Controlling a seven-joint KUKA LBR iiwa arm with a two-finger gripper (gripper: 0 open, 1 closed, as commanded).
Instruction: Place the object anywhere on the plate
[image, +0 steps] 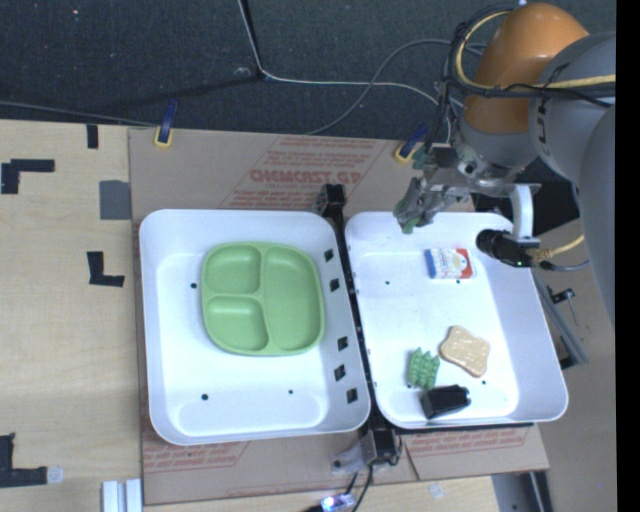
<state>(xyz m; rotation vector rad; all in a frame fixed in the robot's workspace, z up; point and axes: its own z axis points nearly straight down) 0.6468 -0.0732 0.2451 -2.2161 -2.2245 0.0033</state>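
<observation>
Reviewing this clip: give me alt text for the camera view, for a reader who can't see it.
A grey arm's gripper hovers over the far edge of the right bin, which holds a small blue, white and red packet, a slice of toast, a green toy and a black block. The left bin holds a green divided plate.

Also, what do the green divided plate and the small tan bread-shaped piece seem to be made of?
The green divided plate looks like moulded plastic with a smooth matte finish: even colour and soft rounded ridges between its three compartments. The small tan bread-shaped piece is probably a plastic or foam toy, though its surface is too small to judge.
</observation>
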